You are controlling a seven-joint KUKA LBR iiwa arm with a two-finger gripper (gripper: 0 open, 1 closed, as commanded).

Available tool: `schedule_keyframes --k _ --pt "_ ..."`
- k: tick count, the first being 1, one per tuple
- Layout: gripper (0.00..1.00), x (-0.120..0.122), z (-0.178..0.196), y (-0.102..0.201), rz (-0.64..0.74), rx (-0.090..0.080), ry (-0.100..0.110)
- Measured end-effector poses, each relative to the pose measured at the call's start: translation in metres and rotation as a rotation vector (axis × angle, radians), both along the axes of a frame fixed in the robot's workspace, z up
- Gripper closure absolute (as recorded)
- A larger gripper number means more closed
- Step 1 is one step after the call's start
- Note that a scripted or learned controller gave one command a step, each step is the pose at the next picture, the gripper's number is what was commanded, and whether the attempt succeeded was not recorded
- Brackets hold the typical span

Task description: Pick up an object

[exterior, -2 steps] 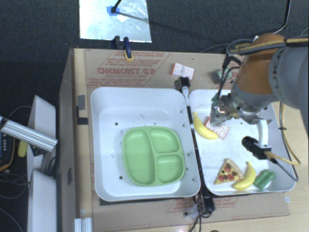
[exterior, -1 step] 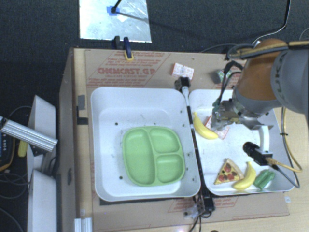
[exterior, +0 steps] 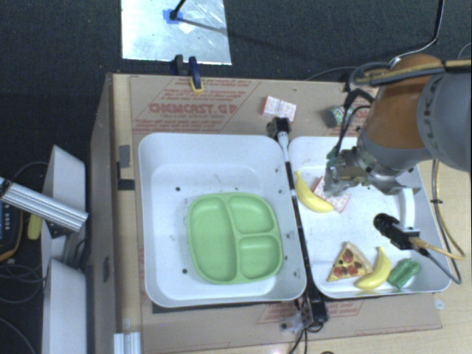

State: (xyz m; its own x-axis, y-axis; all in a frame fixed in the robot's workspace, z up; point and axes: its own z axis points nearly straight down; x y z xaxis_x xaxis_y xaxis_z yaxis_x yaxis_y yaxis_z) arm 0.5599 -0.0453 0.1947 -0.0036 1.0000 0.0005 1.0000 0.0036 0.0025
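Beside my bench I see a shiny metal sheet [exterior: 175,19] on the dark carpet [exterior: 51,43], and a blue clamp [exterior: 194,72] at the bench's far edge.

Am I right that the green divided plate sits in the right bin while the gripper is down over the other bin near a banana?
Not quite: the camera view shows the green plate in the left bin, not the right. The rest holds, with the bins swapped: the gripper is down over the right bin, close to a banana.
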Motion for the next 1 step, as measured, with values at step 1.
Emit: schedule_keyframes --k 1 --pt "1.00 0.0009 0.0105 0.0002 0.003 0.001 -0.002"
